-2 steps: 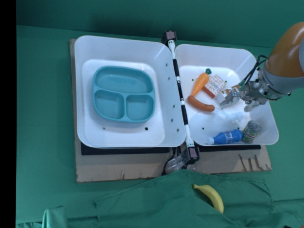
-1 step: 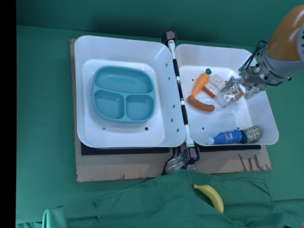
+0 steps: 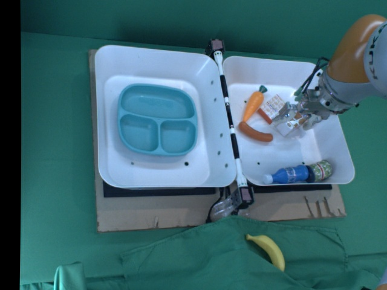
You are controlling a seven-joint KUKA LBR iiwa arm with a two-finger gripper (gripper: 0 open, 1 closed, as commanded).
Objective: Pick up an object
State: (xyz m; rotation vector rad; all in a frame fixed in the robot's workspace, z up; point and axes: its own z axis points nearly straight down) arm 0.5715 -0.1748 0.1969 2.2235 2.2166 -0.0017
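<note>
My gripper [image 3: 294,119] hangs low over the middle of the right bin [image 3: 338,144], reaching in from the right. Just to its left lies a small white carton with red print [image 3: 274,106], close to or touching the gripper. Further left, an orange carrot [image 3: 254,104] lies at a slant. A brown sausage [image 3: 255,132] lies below the carrot. A blue bottle [image 3: 289,175] rests along the bin's front wall, with a green speckled object [image 3: 323,170] at its right end.
The left bin [image 3: 109,71] holds a teal divided plate [image 3: 157,119]. A black hinge bar [image 3: 228,113] runs between the bins. A yellow banana [image 3: 268,249] lies on the green cloth in front of the bench.
</note>
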